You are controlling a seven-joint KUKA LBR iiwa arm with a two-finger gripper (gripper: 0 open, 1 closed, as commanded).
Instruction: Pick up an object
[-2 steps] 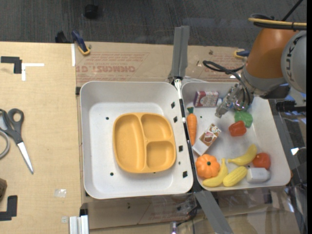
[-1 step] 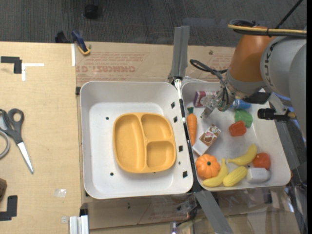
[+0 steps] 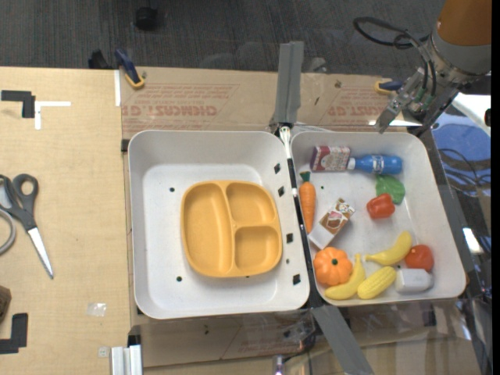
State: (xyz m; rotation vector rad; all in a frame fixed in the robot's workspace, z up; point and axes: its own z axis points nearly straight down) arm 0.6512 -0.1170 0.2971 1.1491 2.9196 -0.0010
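Your gripper (image 3: 406, 109) hangs at one o'clock above the right bin's (image 3: 434, 209) far rim, fingers spread, holding nothing. Toy food lies below it; the blue bottle (image 3: 376, 163) is nearest.

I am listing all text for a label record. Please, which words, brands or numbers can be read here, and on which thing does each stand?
"CHEMICAL GU...", red print seen upside down on the cardboard strip behind the left bin; only partly legible.
Small carton in the right bin: print too small to read.
Blue bottle: label too blurred to read.
Brown snack packet: print too small to read.
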